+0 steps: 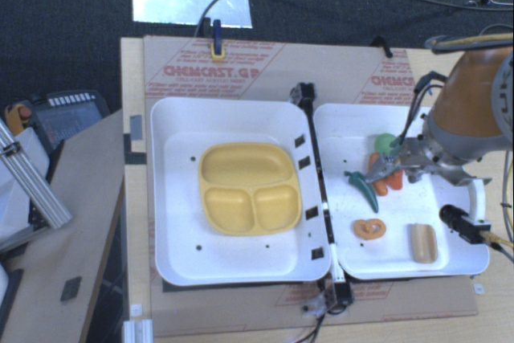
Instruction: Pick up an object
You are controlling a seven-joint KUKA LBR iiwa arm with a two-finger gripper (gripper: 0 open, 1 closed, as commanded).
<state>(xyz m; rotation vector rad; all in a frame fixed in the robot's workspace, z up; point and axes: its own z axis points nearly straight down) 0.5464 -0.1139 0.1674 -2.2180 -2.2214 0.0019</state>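
Observation:
The right bin point(341, 132) holds several small items. A green round piece point(385, 143) lies at the back, with an orange carrot-like piece point(380, 185) just below it. A dark green pepper point(363, 190) sits left of the carrot. Nearer the front are an orange pretzel point(369, 230) and a tan bun point(423, 242). My gripper point(395, 167) hangs low over the carrot and the green piece and hides part of both. No item can be seen lifted off the bin floor.
The left bin point(173, 197) holds a yellow divided plate point(249, 187). A black ridge with clips point(315, 173) separates the two bins. The arm's orange and grey body point(474, 108) covers the right bin's far right side. Cables run across the floor behind the bench.

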